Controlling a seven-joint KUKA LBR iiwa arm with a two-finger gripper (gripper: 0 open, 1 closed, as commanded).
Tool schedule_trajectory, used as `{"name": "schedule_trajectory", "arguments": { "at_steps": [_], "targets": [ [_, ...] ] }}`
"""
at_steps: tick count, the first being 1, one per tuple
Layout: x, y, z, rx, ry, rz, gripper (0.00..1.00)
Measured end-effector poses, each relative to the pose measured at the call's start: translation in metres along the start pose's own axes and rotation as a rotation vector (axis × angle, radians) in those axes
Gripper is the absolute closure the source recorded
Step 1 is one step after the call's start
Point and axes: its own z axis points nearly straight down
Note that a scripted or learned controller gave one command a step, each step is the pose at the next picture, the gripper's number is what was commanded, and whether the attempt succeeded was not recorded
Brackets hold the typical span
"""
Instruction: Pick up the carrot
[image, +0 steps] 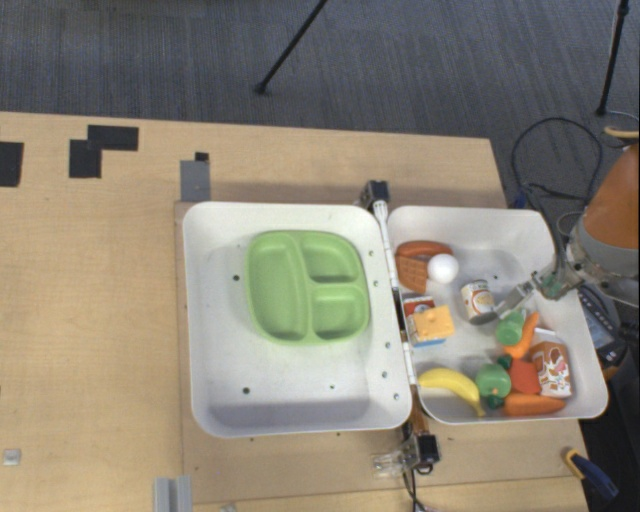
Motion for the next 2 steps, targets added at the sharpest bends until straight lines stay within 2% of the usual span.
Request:
{"name": "schedule_trajectory", "arguments": {
  "at_steps": [1, 2],
  "targets": [
    [-0.002, 0.003, 0.043, -0.001, 0.001, 0.041, 0.0],
    [-0.001, 0.016, 0.042, -0.002, -0.003, -0.252, 0.0]
  ]
}}
